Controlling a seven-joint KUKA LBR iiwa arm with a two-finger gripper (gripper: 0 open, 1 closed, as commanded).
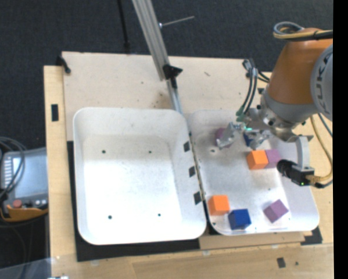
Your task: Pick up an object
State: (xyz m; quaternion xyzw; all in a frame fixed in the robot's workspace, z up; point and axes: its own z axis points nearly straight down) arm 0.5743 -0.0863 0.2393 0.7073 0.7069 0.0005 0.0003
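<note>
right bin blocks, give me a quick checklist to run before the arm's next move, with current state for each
1. Gripper is over the right white bin: ok.
2. A target lies near the gripper: ok, the small purple block sits just to its left.
3. Purple block seated between the fingers: cannot tell, the wrist hides the tips.
4. Other blocks stand apart from that target: ok, the orange cube and the pale pink block lie further right.
5. Front blocks out of the way: ok, the second orange cube, the blue cube and the purple cube sit near the front rim.
</note>
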